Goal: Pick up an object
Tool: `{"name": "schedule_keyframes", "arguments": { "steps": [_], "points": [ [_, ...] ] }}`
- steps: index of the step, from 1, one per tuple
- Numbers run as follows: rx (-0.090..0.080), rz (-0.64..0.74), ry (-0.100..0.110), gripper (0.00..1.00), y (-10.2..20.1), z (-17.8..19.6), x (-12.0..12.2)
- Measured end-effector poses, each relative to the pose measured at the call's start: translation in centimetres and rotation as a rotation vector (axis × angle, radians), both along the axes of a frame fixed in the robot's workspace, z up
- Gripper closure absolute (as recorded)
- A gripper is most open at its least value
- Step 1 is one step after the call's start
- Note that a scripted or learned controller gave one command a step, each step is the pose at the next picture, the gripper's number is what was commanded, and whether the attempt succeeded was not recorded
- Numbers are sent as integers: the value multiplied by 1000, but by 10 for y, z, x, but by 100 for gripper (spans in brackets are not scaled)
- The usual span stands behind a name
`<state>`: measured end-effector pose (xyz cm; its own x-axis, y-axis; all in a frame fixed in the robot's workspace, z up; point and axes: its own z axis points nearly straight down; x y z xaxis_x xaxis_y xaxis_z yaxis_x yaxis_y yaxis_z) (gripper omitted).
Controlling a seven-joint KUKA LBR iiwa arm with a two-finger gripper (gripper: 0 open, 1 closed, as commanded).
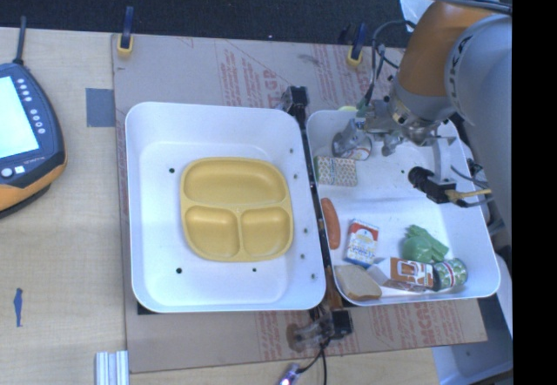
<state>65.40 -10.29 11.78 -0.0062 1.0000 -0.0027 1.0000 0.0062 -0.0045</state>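
Over cardboard-covered bench (218, 70), dark floor behind.
Two bins: yellow tray (236, 207) left, gripper (351, 145) above right clutter, finger state unclear.

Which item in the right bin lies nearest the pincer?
The small checkered packet, at the bin's upper left just below the pincer. The sausage, carton, bread slice and can all lie farther down.

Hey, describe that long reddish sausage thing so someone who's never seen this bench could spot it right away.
Find the right-hand white bin, the one crowded with small items. Along its left wall, just below a small checkered square packet, lies the hot dog, stretched lengthwise beside the wall. It is the only long, thin, orange-red piece there; its neighbours are a boxy carton and a tan bread slice.
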Motion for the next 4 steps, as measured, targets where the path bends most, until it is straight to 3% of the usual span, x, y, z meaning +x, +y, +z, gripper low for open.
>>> {"name": "schedule_keyframes", "arguments": {
  "steps": [1, 4],
  "points": [
    [0, 1, -2, 0, 4, -21, 4],
    [-2, 0, -9, 0, 8, -22, 5]
  ]
}}
